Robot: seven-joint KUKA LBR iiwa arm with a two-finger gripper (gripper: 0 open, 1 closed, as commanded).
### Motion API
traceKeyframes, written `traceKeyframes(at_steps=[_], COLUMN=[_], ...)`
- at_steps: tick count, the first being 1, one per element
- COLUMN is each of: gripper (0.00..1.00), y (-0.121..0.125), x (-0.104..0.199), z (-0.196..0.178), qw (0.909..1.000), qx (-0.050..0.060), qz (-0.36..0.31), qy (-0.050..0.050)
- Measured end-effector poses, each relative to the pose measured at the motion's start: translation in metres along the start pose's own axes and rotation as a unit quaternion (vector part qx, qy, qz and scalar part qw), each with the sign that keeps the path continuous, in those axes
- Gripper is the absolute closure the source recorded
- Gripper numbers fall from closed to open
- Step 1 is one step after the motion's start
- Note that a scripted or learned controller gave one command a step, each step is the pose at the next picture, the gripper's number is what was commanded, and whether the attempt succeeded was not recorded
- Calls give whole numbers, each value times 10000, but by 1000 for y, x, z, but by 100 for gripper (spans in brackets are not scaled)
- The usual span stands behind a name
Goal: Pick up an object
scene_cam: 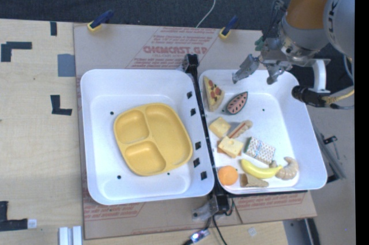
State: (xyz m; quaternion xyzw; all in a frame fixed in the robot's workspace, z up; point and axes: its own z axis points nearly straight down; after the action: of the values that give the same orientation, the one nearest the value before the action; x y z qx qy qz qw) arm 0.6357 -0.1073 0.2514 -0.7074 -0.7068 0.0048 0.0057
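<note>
My gripper (258, 73) hangs open above the far edge of the right bin (300, 123), its two fingers spread with nothing between them. Just below and left of it lie a pizza slice (213, 91) and a watermelon slice (236, 102). Further toward the near side of that bin sit cheese pieces (219, 127), a hot dog (240, 128), a second yellow block (230, 147), a patterned packet (260, 150), a banana (258, 169), an orange (228, 175) and a croissant-like piece (290, 168).
The left bin (98, 123) holds a yellow sectioned tray (152, 138). A black divider (196, 117) runs between the bins. The arm's grey and orange body (317, 2) stands over the far right corner. Cardboard lies under both bins.
</note>
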Motion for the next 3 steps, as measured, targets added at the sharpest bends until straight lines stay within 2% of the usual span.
traceKeyframes(at_steps=[1,2,3], gripper=[0,0,0], y=[2,2,7], x=[0,-1,6], z=[-8,35,95], qw=[10000,10000,10000], qx=[-66,-47,-45], qz=[-13,-11,-15], qy=[-6,-12,-11])
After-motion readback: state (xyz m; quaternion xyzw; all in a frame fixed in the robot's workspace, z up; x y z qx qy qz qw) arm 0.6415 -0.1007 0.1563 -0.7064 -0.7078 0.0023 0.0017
